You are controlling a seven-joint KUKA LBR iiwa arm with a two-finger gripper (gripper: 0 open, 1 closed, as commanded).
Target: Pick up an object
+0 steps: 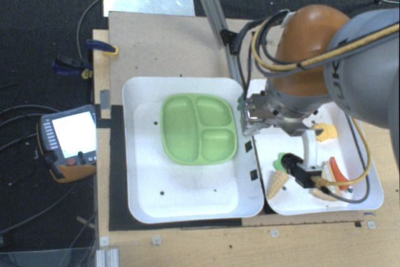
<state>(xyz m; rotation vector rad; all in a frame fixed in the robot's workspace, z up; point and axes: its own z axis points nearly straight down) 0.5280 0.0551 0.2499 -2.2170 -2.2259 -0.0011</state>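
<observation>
The left bin (187,194) has free floor around the green divided plate (199,128). The arm (350,65) hangs over the right bin (275,144), crowded by a toy ice-cream cone (277,181), a yellow toy (325,131) and a red toy (337,171).

No legible text, seemingly.

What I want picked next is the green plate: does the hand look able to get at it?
Probably yes. The green plate lies in the left bin with nothing on top of it, and the hand hangs just beside its right rim.
</observation>
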